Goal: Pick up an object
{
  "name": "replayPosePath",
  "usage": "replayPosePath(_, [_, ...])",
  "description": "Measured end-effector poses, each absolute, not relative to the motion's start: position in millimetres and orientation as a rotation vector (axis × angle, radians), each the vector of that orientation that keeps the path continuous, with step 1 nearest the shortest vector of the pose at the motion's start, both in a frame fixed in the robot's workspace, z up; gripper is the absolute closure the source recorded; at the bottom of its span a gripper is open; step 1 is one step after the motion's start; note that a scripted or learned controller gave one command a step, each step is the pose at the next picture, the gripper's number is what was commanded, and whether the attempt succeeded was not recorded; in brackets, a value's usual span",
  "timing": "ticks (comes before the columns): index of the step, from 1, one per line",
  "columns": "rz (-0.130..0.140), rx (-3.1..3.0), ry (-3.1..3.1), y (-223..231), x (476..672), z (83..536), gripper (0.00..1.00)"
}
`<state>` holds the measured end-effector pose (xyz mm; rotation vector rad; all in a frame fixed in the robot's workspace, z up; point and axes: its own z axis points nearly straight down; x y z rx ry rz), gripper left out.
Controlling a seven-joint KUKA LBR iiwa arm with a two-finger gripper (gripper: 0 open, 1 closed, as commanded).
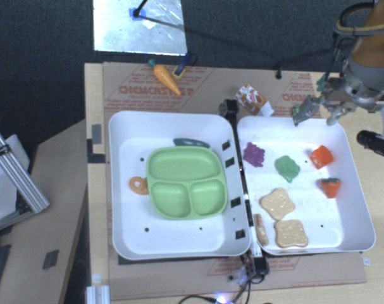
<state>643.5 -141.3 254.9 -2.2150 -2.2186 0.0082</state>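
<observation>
Two white bins sit side by side. The left bin (125, 233) holds one green tray (185, 182), one tan ring (138, 185) and a dark green piece (192, 142) half hidden behind the tray. The right bin (353, 227) holds six toys: purple grapes (253, 154), a green leaf (286, 168), an orange block (322, 156), a red strawberry (330, 187) and two toast slices (278, 203). The gripper (319, 111) hangs spread, empty, over the right bin's far rim. One carrot (166, 78) and one small packet (250, 99) lie outside.
</observation>
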Motion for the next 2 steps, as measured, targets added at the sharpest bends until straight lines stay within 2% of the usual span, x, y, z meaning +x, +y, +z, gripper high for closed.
replayPosePath(1, [-0.001, -2.219, -2.226, -141, 645.4, 261, 0.0])
replayPosePath(2, [0.002, -2.214, -2.226, -130, 645.8, 209, 0.0])
